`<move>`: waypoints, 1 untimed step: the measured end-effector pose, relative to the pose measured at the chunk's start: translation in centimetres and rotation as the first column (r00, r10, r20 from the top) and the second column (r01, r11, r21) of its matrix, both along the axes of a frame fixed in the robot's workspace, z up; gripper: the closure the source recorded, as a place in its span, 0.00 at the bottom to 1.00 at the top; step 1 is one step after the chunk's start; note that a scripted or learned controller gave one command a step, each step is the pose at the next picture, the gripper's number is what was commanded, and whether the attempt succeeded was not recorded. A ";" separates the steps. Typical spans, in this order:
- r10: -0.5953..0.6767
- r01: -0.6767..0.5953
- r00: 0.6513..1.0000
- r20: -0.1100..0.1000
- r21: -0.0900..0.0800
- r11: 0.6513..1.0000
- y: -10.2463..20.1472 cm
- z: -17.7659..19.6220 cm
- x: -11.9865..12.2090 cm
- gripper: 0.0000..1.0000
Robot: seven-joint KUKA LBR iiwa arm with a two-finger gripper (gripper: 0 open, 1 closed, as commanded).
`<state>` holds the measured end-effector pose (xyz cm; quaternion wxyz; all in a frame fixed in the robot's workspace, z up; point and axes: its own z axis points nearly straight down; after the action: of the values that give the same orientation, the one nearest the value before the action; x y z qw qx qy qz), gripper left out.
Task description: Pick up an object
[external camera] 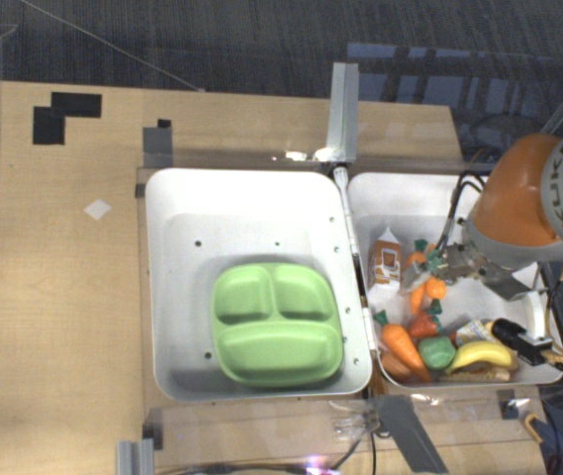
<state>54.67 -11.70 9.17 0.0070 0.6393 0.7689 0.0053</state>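
Observation:
My gripper (446, 263) hangs over the middle of the right bin (410, 198), reaching in from the right under the orange-banded wrist. Just below and left of it lies a small orange carrot (423, 294), very close to the gripper's tip; whether they touch is unclear. A brown carton (388, 261) stands to the gripper's left. Toward the bin's front lie a larger carrot (400, 344), a red piece (421, 327), a green pepper (437, 352) and a yellow banana (479, 356).
The left bin (172, 216) holds a green divided plate (276, 323) near its front. A metal post (342, 107) rises behind the wall between the bins. Wooden bench surface (53, 295) stretches to the left.

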 end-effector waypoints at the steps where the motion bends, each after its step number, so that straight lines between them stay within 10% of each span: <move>1: 0.002 -0.002 1.000 0.007 0.002 1.000 0.2 1.4 0.3 1.00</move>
<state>54.98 -11.52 10.53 0.0091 0.6387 0.7694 0.0086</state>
